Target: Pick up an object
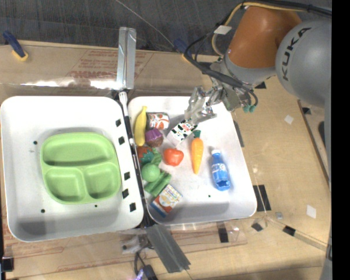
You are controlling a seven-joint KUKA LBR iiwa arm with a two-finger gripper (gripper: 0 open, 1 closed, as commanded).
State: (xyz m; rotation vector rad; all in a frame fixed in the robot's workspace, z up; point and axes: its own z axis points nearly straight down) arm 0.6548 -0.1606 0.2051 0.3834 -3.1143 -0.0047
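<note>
While the gripper point(193, 111) hangs low over the right bin point(242, 174), just above a black-and-white carton point(184, 130), I cannot tell its state, so the pick looks unfinished, with carrot point(196, 154) and bottle point(219, 169) lying nearby.

The grey arm point(303, 45) is reaching in from the right, its orange band point(256, 34) lying above the wrist; the gripper point(199, 107) is pointing down and leftward, hanging low.
</note>
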